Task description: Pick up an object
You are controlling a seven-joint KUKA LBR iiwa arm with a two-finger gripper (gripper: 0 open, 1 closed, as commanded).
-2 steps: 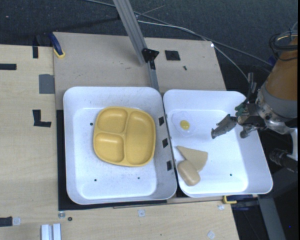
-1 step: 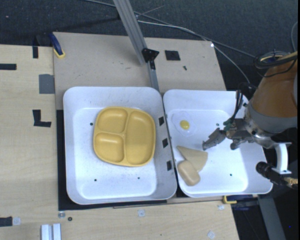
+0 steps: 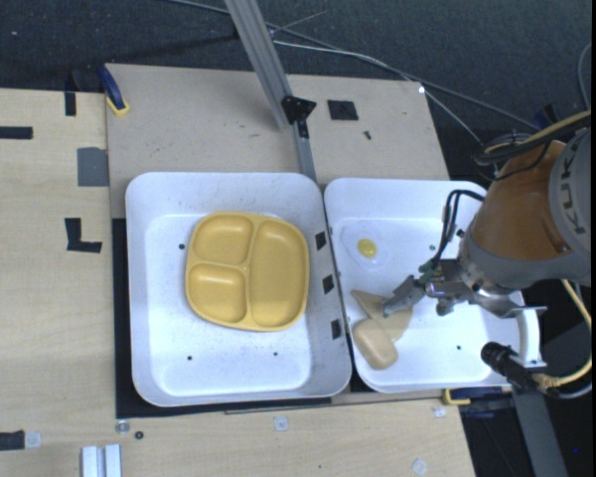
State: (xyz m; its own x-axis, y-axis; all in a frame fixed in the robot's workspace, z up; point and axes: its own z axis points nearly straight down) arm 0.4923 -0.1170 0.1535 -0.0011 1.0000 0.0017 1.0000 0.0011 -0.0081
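Down in the right-hand shallow white bin (image 3: 432,199), a tan, soft-looking lump of an object (image 3: 375,340) lies near the bin's front-left corner, its upper end a paler beige flap that points toward the arm. Just beside that flap sits the dark two-finger end effector (image 3: 409,294), reaching in from the right under the grey arm with its orange band (image 3: 521,212); one dark finger (image 3: 398,295) lies touching or almost touching the flap, but whether the fingers are spread or pressed together I cannot tell, nor whether anything sits between them. Farther back in the same bin, near its left wall, rests a small round yellow piece (image 3: 367,249). Left of this bin, the second white bin (image 3: 149,266) carries a yellow plastic plate with three compartments (image 3: 247,270), lying flat near its middle. Both bins rest on the pale wooden worktop (image 3: 40,296).
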